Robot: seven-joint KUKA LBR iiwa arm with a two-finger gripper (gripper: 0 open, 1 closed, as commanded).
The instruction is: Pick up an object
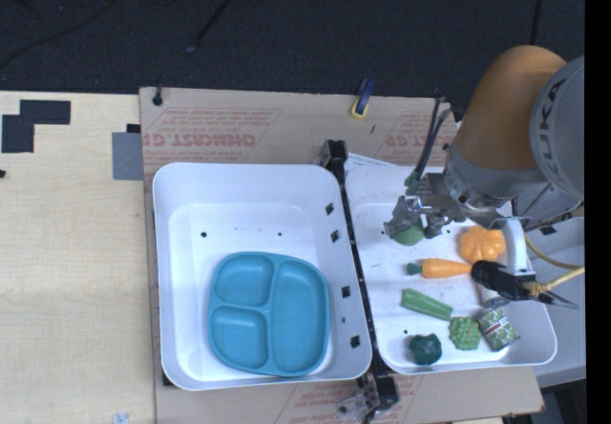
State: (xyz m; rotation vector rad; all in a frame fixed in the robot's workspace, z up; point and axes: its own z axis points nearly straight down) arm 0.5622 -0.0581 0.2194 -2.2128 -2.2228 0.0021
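Observation:
My gripper (410, 223) hangs low over the upper left part of the right bin (382, 336). A small round green thing (409, 236) sits right at its tip, partly covered by it. Whether that thing is gripped or just lying under the gripper I cannot tell. Spread across the bin's right and front are an orange pepper (480, 244), a carrot (445, 268), a long green vegetable (426, 304), a broccoli piece (465, 333), a dark green lump (424, 349) and a small patterned packet (497, 327).
The left bin (181, 222) holds a blue divided plate (269, 312) toward its front. A black divider (346, 250) runs between the two bins. The arm comes in from the right, above the right bin's far corner.

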